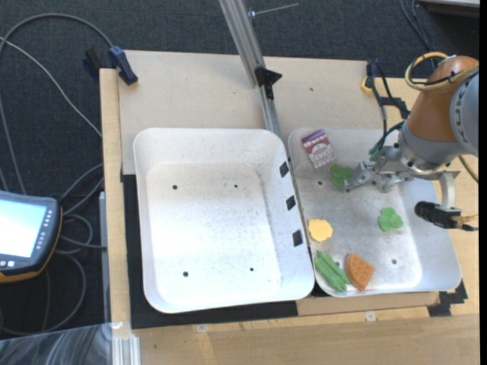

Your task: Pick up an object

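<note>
My gripper [354, 181] hangs low over the back of the right bin [426, 276], reaching in from the right. A small green piece [339, 174] lies just left of its tip, touching or nearly touching it. Nothing visibly sits in the gripper. A purple-and-white box [317, 147] rests near the bin's back left corner. A green leafy piece [390, 219] lies in the middle right. At the front left are a yellow piece [320, 230], a long green piece [330, 271] and an orange waffle-like piece [359, 271].
The left bin [152, 158] stands beside the right one, with black clips along the shared wall. A slanted metal pole [243, 36] rises behind the bins. The arm's cables [388, 109] hang over the right bin's back right.
</note>
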`<move>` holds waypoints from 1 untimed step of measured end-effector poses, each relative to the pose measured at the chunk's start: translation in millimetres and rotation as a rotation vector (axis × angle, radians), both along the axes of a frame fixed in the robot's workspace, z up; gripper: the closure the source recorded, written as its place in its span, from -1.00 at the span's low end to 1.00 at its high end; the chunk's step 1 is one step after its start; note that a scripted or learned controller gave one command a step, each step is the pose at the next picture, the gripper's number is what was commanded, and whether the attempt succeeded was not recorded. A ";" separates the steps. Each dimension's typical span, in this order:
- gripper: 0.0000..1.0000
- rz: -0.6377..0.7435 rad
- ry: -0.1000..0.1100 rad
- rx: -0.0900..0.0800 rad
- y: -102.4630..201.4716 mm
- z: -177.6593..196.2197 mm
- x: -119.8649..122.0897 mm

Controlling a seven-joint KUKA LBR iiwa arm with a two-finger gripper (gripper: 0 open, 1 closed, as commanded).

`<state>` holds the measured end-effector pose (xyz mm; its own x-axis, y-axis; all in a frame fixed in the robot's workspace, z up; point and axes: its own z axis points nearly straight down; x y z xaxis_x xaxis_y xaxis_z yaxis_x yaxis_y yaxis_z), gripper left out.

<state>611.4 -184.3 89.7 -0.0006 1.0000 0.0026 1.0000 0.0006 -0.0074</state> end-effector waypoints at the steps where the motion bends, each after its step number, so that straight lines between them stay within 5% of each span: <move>1: 1.00 0.000 -0.009 -0.001 -0.2 15.3 2.5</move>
